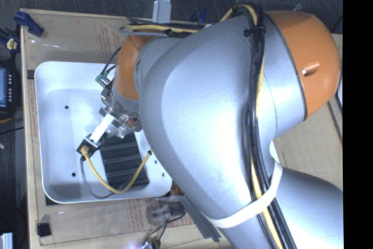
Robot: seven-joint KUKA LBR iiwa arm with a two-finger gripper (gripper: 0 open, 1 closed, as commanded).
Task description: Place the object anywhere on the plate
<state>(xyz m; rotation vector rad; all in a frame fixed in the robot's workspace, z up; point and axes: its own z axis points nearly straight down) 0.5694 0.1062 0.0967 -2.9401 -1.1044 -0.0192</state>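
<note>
Where the object to be placed lies cannot be told. The only candidate near the tool (109, 127) is a dark ribbed block (122, 165) lying directly below it on the floor of the white bin (52, 96). Whether that block is a loose thing or part of the tool's own housing cannot be told. A thin pale strip with a black tip (93, 140) juts from the tool toward its lower left, ending just above the bin floor. A yellow cable (111, 186) starts beside that tip, loops down around the ribbed block, and rises again on the block's right.

Whether the tool is spread, pressed together or pinching anything cannot be told: the slanted view and the clutter of metal parts at the wrist hide this.

The tool hangs over the middle of the bin, near its right wall. The grey arm (233, 125) fills everything to the tool's right, with its orange band (309, 67) up and to the far right. The bin rests on a tan table (70, 32), and a blue clamp (26, 21) sits at the table corner well up and left of the tool.
</note>
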